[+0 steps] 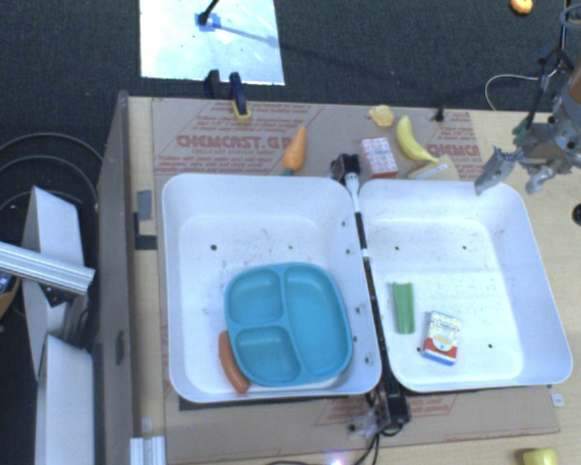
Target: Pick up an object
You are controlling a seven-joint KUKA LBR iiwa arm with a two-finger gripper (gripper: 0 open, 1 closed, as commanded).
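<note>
Gripper [516, 170] is hovering at the upper right, over the far right corner of the right bin [533, 260], 2 fingers spread wide apart, nothing sitting between them. Arm is coming in from the right edge.

Right bin is holding 2 things: a green block [404, 307] lying lengthwise near the middle, and a small red and white box [443, 337] just beside it, toward the near edge. Both are sitting well apart from the gripper.

Left bin [189, 260] is carrying a blue 3-compartment tray [288, 323] in its near half, with an orange sausage-shaped piece [231, 360] lying against the tray's near left side.

Behind the bins, on the cardboard sheet [213, 134]: a carrot [294, 149], a small pink patterned box [379, 156], a banana [412, 140] and a small yellow piece [381, 115] near it. A small orange fruit [521, 4] is sitting on the dark floor at the top right.
</note>
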